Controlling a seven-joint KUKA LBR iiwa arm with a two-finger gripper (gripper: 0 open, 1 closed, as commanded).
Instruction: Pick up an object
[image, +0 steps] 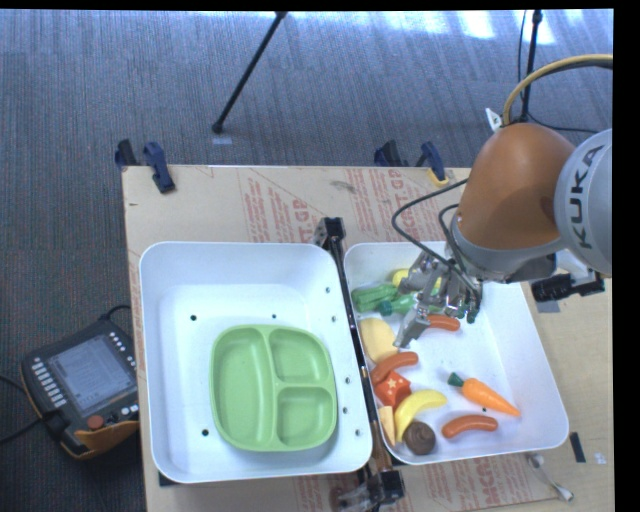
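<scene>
My gripper hangs low over the upper left part of the right bin, below the orange wrist band. A small orange piece lies right beside it, and I cannot tell whether they touch. A green vegetable and a yellow piece lie just to its left. Below it lie a pale yellow piece, a red-orange sausage, a red pepper, a banana, a brown lump, another sausage and a carrot.
The left bin holds a green divided plate. A black bar runs between the bins. Blue clamps grip the bench's far edge. A teach pendant lies on the floor at the left.
</scene>
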